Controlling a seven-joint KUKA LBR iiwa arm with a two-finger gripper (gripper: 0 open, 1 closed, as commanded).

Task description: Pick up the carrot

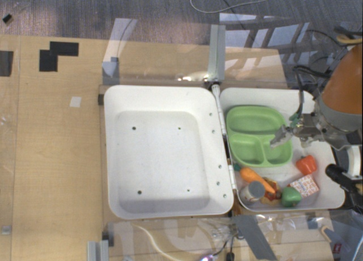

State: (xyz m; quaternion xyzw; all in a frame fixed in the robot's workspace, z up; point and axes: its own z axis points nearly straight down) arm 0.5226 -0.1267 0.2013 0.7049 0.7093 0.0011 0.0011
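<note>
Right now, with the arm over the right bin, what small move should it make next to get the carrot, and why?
Probably shift the pincer toward the bin's near-left corner. It sits above the green divided tray, while the carrot lies below that tray, among the can and other small items, so it is not yet over its target.

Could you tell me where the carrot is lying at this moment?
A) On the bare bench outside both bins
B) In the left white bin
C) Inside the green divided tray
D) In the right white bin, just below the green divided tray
D: the carrot lies on the floor of the right white bin, just below the green divided tray and beside the other small items there.
</note>
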